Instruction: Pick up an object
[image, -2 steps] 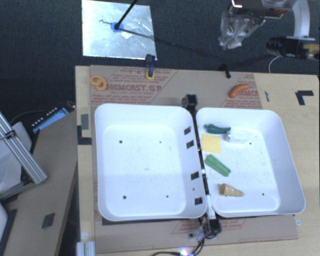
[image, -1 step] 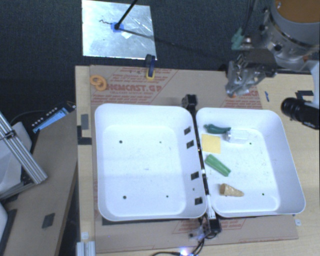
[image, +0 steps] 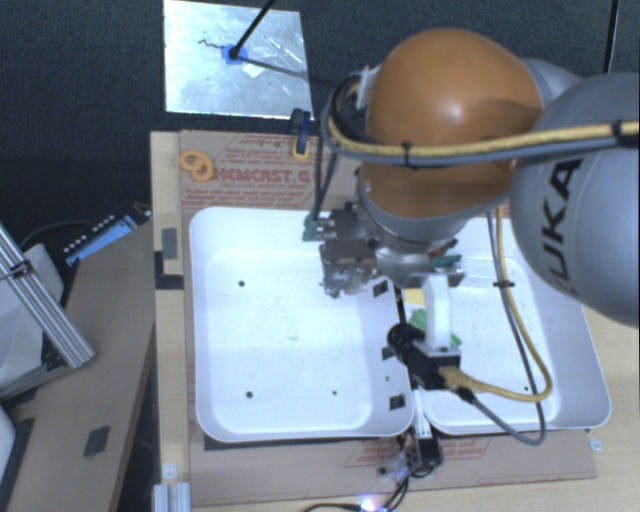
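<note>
Two bins here, my claw (image: 345, 268) over the left bin (image: 260, 335), open or closed I can't tell, risking an empty grab while the green bit (image: 417, 320) sits aside.

tan bench (image: 110, 390) carries a brown cardboard sheet (image: 255, 175) with red print. two shallow white bins sit on the cardboard side by side, rims just beside each other: left bin (image: 200, 330), right bin (image: 585, 395), the right one partly hidden. blue-and-yellow clip (image: 300, 132) at the sheet's far edge. dark patches (image: 168, 250) along its left edge. small dark square (image: 97, 441) on the bare bench, near left.
</note>
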